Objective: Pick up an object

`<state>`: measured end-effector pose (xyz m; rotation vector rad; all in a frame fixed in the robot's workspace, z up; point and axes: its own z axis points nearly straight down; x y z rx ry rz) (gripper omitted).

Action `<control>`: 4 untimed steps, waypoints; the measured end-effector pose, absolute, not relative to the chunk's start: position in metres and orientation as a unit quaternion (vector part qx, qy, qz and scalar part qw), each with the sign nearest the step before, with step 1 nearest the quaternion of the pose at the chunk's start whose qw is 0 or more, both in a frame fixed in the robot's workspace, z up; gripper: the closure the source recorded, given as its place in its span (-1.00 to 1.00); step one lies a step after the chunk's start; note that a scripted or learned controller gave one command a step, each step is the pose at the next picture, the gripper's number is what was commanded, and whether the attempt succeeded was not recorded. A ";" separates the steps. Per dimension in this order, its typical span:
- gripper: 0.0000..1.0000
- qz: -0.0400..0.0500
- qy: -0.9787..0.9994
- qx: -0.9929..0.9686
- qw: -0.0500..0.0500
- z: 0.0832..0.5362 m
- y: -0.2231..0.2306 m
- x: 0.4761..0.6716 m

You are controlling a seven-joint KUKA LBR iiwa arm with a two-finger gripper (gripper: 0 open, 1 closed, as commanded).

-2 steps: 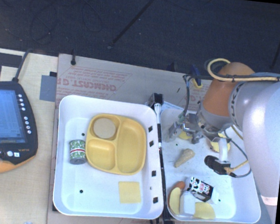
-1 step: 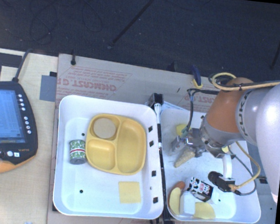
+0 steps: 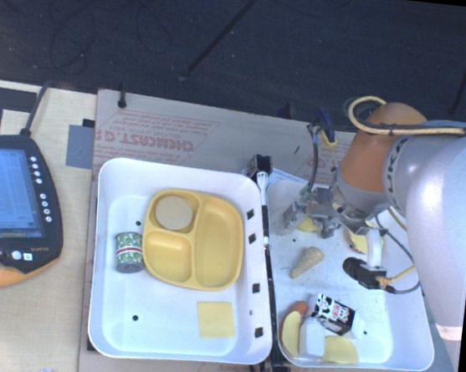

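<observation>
Camera view puts your gripper (image 3: 317,219) low in the right bin (image 3: 415,351), near its far wall; whether it is spread or pinched you cannot tell. Just toward the near edge lies the tan wedge (image 3: 307,262), long axis slanting. You have open floor all around it.

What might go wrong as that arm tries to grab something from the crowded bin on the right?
The gripper sits near the back wall of the right bin, over a small yellow piece; it might clip the wall or close on nothing. The tan cone-shaped piece lies close by and could be nudged aside. The cable hanging off the wrist trails over the bin and might snag something.
</observation>
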<state>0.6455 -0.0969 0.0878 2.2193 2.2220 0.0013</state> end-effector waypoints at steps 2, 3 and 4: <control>-1.00 0.000 0.707 0.707 0.000 0.088 -0.084 0.645; -1.00 -0.001 0.706 0.709 -0.002 0.088 -0.107 0.569; -1.00 0.001 0.706 0.708 0.000 0.089 -0.103 0.513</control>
